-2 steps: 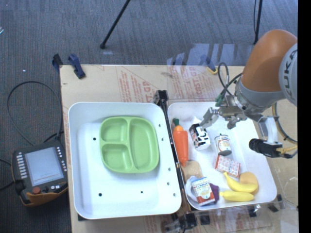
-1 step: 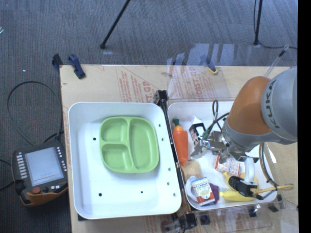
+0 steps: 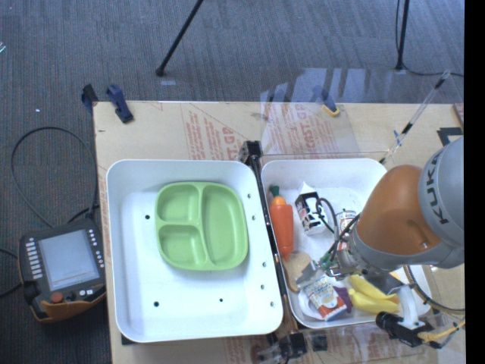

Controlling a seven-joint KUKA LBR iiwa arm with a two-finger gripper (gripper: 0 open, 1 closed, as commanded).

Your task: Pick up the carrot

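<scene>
The carrot (image 3: 283, 226) is orange with a green top and lies lengthwise along the left wall of the right bin (image 3: 356, 167). My gripper (image 3: 317, 270) hangs low over the bin's front middle, to the right of the carrot's lower tip and a little nearer the front. It is apart from the carrot. The arm's orange band (image 3: 394, 212) hides the bin's right part.
A green divided plate (image 3: 202, 224) lies in the left bin (image 3: 129, 279). Around the gripper lie a black-and-white carton (image 3: 308, 211), a beige piece (image 3: 297, 265), a red-and-white pouch (image 3: 326, 297) and a yellow banana (image 3: 369, 297). A teach pendant (image 3: 64, 268) sits on the floor at left.
</scene>
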